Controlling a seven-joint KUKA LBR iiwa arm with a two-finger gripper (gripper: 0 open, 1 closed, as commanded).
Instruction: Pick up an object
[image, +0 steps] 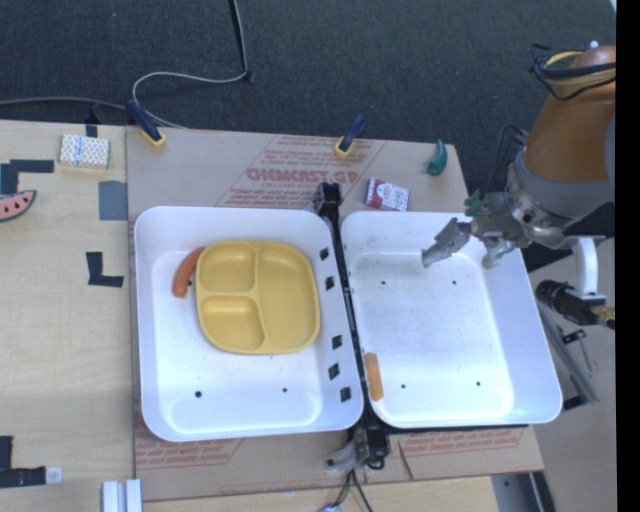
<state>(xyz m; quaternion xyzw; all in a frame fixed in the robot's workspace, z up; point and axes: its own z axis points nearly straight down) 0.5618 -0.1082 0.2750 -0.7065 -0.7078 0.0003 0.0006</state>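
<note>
My gripper (466, 250) hangs over the far right part of the right bin (520, 330), its two grey fingers spread apart with nothing between them. A small orange carrot-like piece (373, 375) lies against the right bin's left wall near the front. In the left bin (160, 380) a yellow divided plate (258, 296) lies flat, and an orange sausage-shaped piece (185, 272) rests just left of the plate against its rim.
A black clip strip (336, 300) joins the two bins. Behind the bins on the cardboard lie a small red and white packet (386, 194), a blue-yellow clamp (349, 137) and a green clip (438, 156). A cable (190, 75) runs across the dark floor at the back.
</note>
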